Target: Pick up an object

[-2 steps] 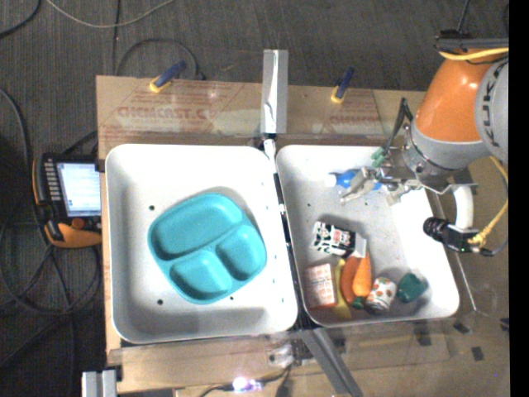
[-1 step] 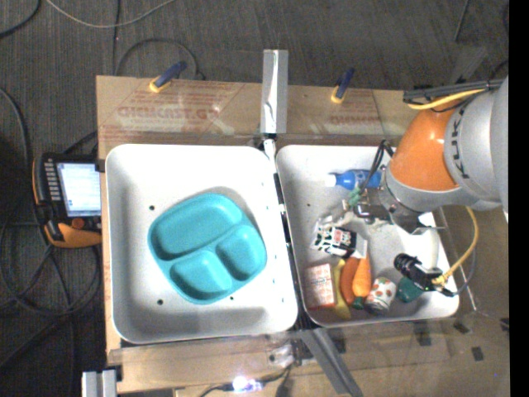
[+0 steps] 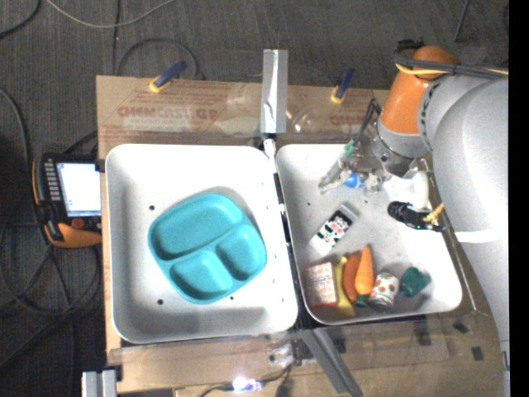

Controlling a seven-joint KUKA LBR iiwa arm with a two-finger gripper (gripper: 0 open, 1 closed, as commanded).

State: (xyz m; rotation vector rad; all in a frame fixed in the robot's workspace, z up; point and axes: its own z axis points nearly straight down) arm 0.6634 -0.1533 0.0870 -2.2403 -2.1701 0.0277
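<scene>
Light falls evenly from overhead and the scene is moderately bright, though the dark carpet around the table [image 3: 207,110] stays dim and low in detail. The two white bins, left [image 3: 124,246] and right [image 3: 302,168], are the brightest surfaces and come close to washing out, with soft shadows along their inner walls. A clear plastic sheet [image 3: 215,110] on the cardboard behind them carries faint glare. The turquoise divided tray [image 3: 207,246] shows a mild sheen. The whole picture is slightly soft and grainy, and the small objects look blurred
</scene>
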